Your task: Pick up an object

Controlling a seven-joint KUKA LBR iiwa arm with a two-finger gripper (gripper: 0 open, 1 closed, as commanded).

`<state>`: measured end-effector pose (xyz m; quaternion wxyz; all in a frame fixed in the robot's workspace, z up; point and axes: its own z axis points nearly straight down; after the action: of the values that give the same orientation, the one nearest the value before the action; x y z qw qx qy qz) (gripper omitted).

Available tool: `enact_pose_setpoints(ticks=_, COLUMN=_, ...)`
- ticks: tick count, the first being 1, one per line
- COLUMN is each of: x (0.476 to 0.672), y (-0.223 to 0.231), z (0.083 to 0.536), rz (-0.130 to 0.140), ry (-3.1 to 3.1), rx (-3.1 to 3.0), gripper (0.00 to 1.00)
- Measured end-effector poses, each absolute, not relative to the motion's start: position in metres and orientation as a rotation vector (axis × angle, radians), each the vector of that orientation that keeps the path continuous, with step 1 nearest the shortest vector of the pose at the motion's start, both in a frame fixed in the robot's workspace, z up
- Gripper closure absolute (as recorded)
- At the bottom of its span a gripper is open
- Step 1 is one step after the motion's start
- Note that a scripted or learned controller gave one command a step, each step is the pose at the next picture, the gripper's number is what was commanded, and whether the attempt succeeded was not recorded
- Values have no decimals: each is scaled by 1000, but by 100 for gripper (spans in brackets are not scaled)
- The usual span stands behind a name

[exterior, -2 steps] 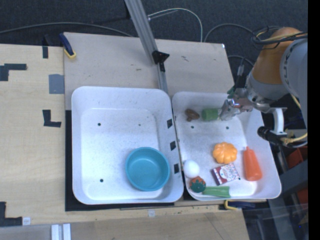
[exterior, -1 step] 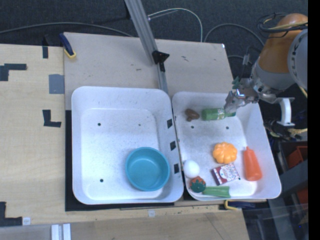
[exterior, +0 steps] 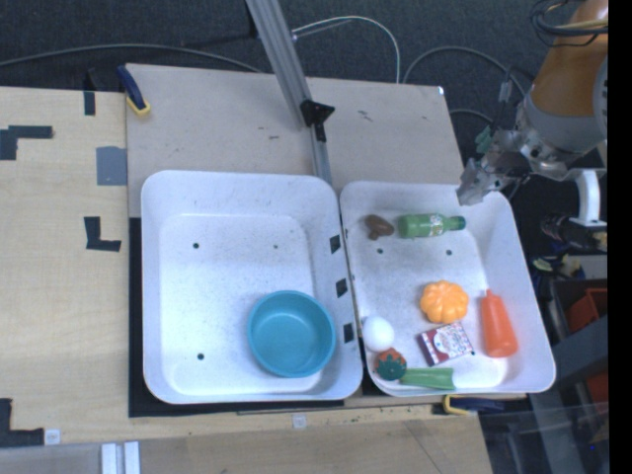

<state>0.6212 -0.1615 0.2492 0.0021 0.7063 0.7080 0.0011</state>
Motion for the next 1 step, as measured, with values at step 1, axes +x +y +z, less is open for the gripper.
enact_pose_setpoints(ticks=1, x=632, y=-107, z=236, rz=0, ry=2230, rx=2215, gripper=100)
